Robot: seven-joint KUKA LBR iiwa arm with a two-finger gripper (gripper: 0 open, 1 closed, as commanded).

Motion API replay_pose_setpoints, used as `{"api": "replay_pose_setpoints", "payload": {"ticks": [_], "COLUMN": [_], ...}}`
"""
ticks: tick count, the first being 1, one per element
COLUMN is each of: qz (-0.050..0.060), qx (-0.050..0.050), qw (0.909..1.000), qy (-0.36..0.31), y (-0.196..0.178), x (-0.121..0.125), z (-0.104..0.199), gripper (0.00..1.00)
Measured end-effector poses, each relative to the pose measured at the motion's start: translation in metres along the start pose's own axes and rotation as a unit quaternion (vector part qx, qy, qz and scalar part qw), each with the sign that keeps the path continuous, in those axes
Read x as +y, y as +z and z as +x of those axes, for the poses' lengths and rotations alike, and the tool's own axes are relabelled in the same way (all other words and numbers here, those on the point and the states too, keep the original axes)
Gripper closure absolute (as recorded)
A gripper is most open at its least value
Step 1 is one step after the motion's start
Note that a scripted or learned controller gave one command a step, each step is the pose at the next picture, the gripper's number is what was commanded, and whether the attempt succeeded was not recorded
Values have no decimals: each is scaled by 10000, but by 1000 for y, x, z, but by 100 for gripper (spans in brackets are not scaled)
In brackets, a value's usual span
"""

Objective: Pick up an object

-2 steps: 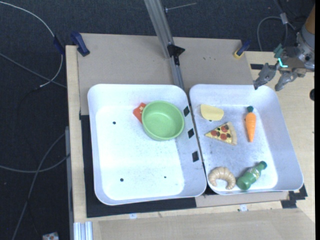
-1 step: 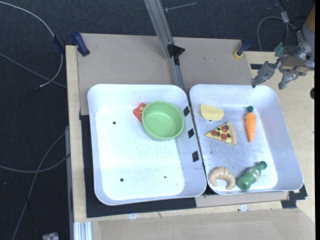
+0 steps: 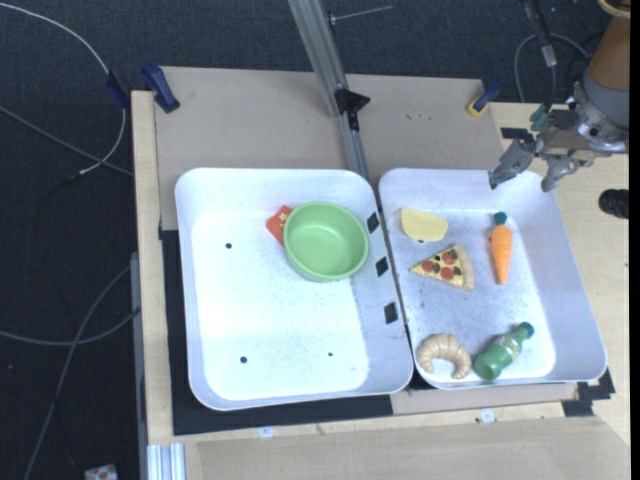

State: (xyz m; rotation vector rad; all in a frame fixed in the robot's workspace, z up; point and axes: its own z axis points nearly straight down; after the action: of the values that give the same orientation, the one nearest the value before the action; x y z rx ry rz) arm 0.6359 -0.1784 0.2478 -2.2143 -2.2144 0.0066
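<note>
Dark carpet surrounds the surface with two bins. End effector (image 3: 527, 168) hangs open and empty above the right bin's (image 3: 575, 298) far edge. Carrot (image 3: 500, 249) lies just below it; it looks light, stiff and smooth, best gripped across its middle.

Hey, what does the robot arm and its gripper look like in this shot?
The arm is grey with an orange band above the wrist. The gripper is grey metal with two dark-tipped fingers. A dark cable runs beside the arm.
</note>
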Motion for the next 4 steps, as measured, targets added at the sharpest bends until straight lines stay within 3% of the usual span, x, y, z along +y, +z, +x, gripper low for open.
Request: {"api": "replay_pose_setpoints", "payload": {"ticks": [2,3,4], "qz": [21,-32,-108], "qx": [5,-1,-26], "qw": [10000,10000,9999], "qy": [3,1,-8], "y": [94,77,9], "x": [6,8,13], "z": [4,4,8], "gripper": [0,100,100]}}
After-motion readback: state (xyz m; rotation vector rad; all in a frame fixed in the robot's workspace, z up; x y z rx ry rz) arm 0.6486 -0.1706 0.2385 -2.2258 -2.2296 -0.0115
